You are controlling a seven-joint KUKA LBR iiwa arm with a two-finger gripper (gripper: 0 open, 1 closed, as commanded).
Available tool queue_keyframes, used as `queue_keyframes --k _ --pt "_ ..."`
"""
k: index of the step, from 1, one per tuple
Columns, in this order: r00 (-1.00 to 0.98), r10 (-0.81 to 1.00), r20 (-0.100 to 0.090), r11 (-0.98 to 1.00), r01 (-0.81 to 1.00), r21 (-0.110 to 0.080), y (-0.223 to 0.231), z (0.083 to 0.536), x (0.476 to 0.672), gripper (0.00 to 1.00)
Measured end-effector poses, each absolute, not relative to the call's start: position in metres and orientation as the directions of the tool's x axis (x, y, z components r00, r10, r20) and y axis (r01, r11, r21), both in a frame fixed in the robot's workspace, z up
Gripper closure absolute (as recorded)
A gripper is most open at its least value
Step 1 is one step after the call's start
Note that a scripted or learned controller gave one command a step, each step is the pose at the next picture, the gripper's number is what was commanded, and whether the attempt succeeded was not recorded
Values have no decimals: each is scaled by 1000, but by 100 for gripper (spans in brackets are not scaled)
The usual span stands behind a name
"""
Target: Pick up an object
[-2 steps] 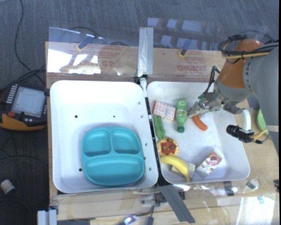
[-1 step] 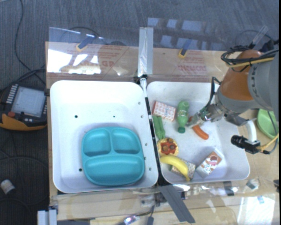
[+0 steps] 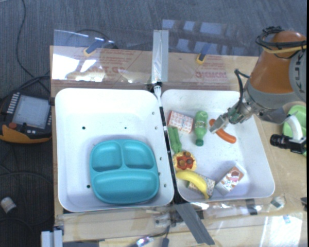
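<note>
Teal divided plate [image 3: 124, 171] low in left bin [image 3: 72, 138], then in right bin [image 3: 257, 174] banana [image 3: 192, 181], pizza toy [image 3: 185, 161], pink box [image 3: 179, 121], green bottle [image 3: 200, 127], carton [image 3: 230, 179], orange carrot [image 3: 225, 135] just beside gripper [image 3: 220, 123], finger spread unclear, nothing visibly held.

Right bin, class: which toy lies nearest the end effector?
The orange sausage, lying right beside the end effector. The green bottle, banana and small cartons lie farther off.
</note>
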State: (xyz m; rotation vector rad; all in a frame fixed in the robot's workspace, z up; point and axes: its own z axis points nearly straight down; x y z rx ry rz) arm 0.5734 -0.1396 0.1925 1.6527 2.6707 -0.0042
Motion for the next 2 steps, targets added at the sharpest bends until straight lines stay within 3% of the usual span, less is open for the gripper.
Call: queue_keyframes --k 1,2 --pt "-504 864 -1 504 864 -3 -124 151 587 100" --pt "-489 873 -1 489 873 0 -77 230 625 100"
